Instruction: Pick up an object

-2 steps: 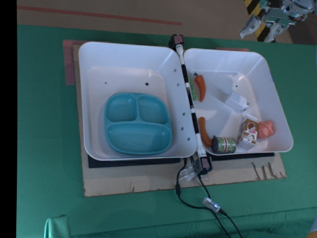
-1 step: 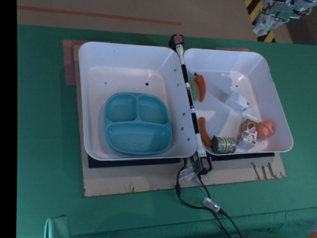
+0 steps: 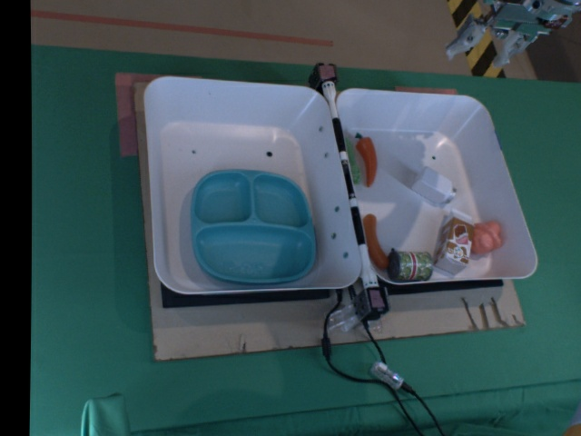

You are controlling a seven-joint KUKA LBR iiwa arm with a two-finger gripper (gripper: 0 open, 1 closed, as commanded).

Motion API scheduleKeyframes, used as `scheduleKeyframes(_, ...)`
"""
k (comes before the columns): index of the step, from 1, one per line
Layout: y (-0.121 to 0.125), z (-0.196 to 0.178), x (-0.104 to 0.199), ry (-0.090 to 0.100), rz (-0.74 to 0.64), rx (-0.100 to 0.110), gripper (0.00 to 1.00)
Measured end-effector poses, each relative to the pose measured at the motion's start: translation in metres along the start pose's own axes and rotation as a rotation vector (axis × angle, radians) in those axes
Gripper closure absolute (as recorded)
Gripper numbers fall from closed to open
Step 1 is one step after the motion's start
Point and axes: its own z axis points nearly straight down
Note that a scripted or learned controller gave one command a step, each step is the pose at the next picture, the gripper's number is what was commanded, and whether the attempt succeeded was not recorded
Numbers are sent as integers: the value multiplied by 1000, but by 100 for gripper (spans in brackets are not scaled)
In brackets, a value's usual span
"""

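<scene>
My gripper hangs at the top right of the camera view, above and beyond the right bin's far corner, its fingers spread open with nothing between them. In the right bin lie an orange carrot near the divider, a white box in the middle, a second orange piece along the divider, a dark can with a green label at the front, a small printed carton and a pink-orange toy at the front right.
The left bin holds a teal divided plate. A black-and-white striped bar runs between the bins. Cables trail off the cardboard base at the front. Yellow-black hazard tape marks the floor behind.
</scene>
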Motion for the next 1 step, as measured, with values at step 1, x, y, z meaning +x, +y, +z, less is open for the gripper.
scheduleKeyframes(1,3,-21,-1,-7,3,-18,100)
